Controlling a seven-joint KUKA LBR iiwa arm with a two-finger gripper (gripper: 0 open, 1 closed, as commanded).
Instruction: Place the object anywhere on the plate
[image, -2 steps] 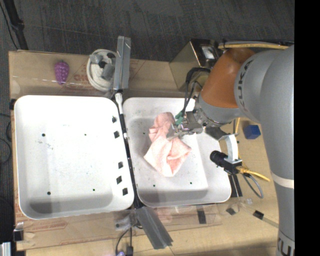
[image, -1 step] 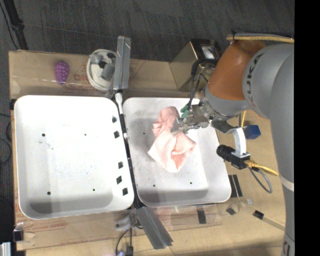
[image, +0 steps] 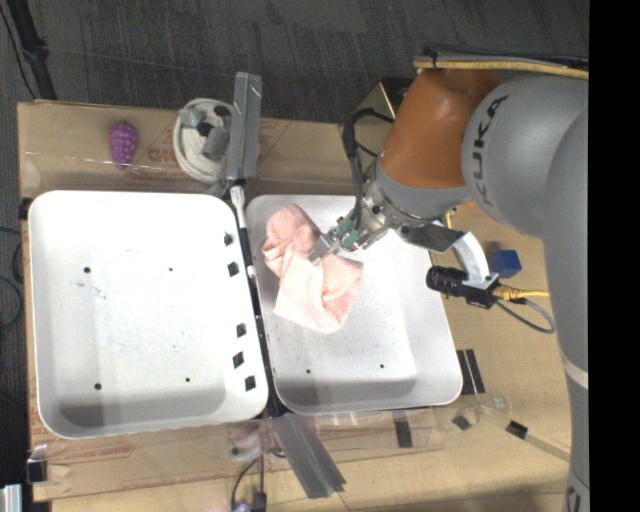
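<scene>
A crumpled pink cloth (image: 306, 270) lies in the right white bin (image: 400, 340), toward its upper left part. My gripper (image: 335, 246) hangs over the cloth's right upper edge, its fingertips down at the fabric. The big grey and orange arm (image: 470, 130) reaches in from the upper right and covers the wrist above the gripper. The cloth spreads from the bin's back wall down to about the bin's middle.
The left white bin (image: 130, 310) sits beside the right one, with a dark divider strip (image: 245, 300) between them. A purple grape-like object (image: 123, 142) and a white roll (image: 203, 135) rest on the bench behind the left bin. Cables and a blue part (image: 505, 264) lie right of the bins.
</scene>
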